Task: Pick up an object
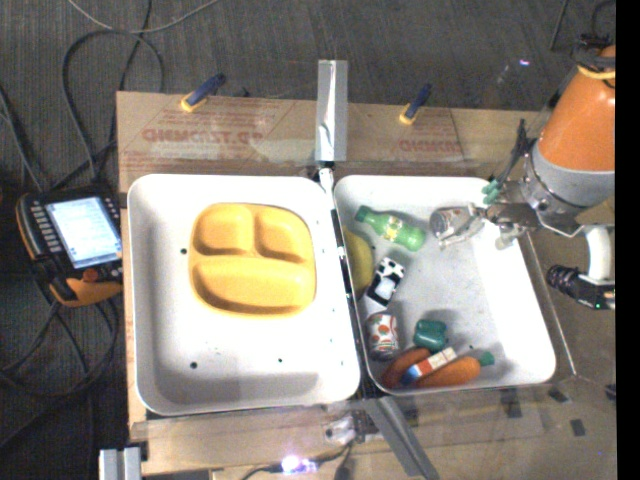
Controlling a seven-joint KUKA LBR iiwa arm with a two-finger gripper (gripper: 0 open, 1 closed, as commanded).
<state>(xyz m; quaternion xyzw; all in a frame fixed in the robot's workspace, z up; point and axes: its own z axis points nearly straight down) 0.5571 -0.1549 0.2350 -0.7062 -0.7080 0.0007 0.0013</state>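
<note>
green bottle [391, 228], long axis left-right, cap left

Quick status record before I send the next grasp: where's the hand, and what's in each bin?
hand: over the right bin's far side, near the green bottle; finger state unclear
left bin: yellow divided tray
right bin: green bottle, black-and-white cow figure, small can, carrot, dark green block
beside the bench: tablet controller, at the view's left
</note>
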